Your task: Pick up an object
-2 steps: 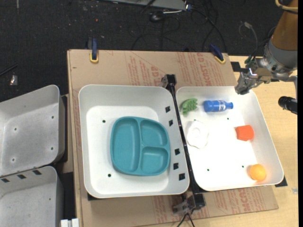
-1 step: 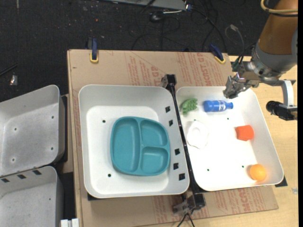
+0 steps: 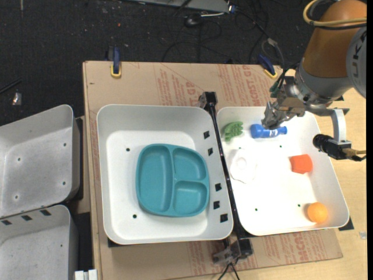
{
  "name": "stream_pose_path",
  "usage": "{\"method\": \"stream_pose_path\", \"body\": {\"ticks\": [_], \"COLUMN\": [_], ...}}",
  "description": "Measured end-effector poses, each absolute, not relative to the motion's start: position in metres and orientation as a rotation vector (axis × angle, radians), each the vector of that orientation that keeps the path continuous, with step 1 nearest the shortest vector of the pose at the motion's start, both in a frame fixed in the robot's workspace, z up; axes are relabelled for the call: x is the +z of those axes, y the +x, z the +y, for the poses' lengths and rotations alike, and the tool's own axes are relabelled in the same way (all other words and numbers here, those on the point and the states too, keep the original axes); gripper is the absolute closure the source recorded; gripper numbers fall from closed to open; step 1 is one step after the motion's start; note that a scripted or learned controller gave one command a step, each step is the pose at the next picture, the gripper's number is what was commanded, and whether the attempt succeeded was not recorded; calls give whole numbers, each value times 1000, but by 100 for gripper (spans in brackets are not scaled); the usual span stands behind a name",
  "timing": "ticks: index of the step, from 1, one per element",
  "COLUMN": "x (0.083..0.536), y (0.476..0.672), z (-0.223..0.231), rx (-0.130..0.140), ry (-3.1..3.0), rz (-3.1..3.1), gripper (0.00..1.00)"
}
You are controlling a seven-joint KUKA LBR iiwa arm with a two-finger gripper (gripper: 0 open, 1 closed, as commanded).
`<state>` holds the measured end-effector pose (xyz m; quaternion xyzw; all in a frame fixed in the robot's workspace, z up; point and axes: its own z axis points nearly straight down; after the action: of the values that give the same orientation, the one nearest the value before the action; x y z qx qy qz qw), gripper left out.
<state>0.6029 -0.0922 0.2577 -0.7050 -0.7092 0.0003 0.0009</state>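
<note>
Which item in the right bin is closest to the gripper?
The blue object, directly under the gripper at the bin's far side. The green toy lies further left, the orange block and orange ball nearer the camera.

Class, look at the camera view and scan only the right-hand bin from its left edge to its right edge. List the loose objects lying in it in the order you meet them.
green object → white object → blue object → red-orange block → orange ball.

A divided plate [image 3: 172, 179] lies in the left bin [image 3: 111, 156].
</note>
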Motion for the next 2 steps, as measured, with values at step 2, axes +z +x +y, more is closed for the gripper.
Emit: {"method": "stream_pose_path", "body": {"ticks": [2], "x": [238], "y": [569], "z": [15], "rx": [2], "ry": [-2209], "rz": [-2228], "gripper": [100]}}
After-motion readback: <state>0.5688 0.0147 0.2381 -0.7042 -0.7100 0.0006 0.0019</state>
